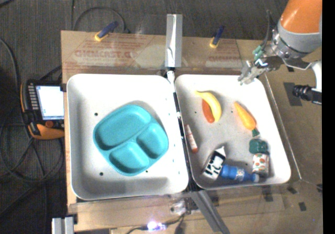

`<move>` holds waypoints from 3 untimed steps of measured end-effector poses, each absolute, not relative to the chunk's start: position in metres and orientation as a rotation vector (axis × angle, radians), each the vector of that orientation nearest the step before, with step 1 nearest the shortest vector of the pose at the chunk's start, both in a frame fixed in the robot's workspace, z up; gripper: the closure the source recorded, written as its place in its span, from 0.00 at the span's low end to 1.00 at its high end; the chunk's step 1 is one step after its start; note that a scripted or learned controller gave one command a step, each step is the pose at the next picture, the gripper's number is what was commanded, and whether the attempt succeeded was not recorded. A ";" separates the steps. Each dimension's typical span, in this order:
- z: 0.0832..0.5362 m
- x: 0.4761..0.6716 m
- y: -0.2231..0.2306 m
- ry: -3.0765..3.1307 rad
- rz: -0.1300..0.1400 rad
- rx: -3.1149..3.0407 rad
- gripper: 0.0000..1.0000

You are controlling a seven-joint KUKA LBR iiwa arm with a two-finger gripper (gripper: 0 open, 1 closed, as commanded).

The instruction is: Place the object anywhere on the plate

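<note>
Camera view: arm parked over the right bin's far corner, plate in the left bin

We see the gripper (pixel 250 74) above the right bin's (pixel 276 123) top right corner, nothing between its fingers, which look slightly parted. The blue sectioned plate (pixel 131 138) lies bare in the left bin (pixel 84 175). A banana (pixel 210 105), a carrot (pixel 245 115), a marker-like stick (pixel 191 138), a black-and-white carton (pixel 214 164), a blue bottle (pixel 236 174) and a small printed can (pixel 260 164) lie in the right bin; the teal item (pixel 258 146) is too small to name
</note>
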State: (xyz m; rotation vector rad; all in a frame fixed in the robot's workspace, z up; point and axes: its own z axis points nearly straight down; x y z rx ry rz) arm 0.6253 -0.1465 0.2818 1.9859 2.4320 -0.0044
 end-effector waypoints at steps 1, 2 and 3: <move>0.299 0.593 -0.136 2.212 -0.001 2.233 1.00; 0.092 0.574 -0.157 2.175 0.010 2.254 1.00; 0.181 0.600 -0.145 2.425 0.001 2.000 1.00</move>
